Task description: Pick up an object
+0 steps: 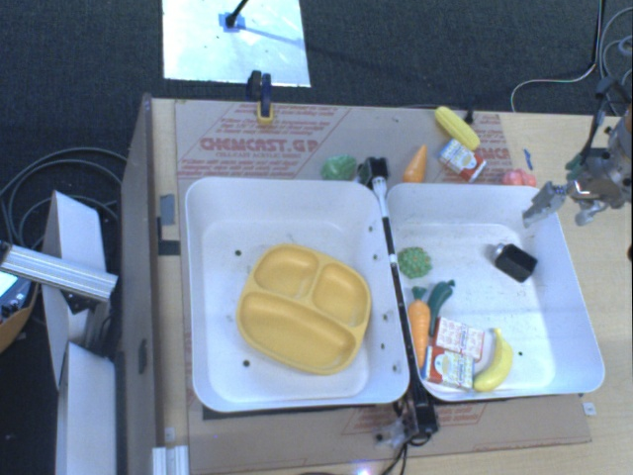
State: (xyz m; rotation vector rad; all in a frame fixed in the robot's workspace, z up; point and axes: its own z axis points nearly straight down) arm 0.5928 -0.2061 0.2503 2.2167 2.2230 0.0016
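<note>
At the right bin's [579, 364] near edge lie a banana [497, 362], a juice carton [454, 352] and a carrot [419, 327], a black block [514, 261] farther back, while the gripper [560, 204] hangs over the bin's far right corner, fingers spread, holding nothing.

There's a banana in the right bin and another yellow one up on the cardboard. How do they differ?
The banana in the right bin lies inside the bin's near corner, beside a small carton; the banana on the cardboard lies outside both bins, behind them. The bin one is curved and stands more upright in the view; the other looks stubbier and runs diagonally. Both are yellow toys.
</note>
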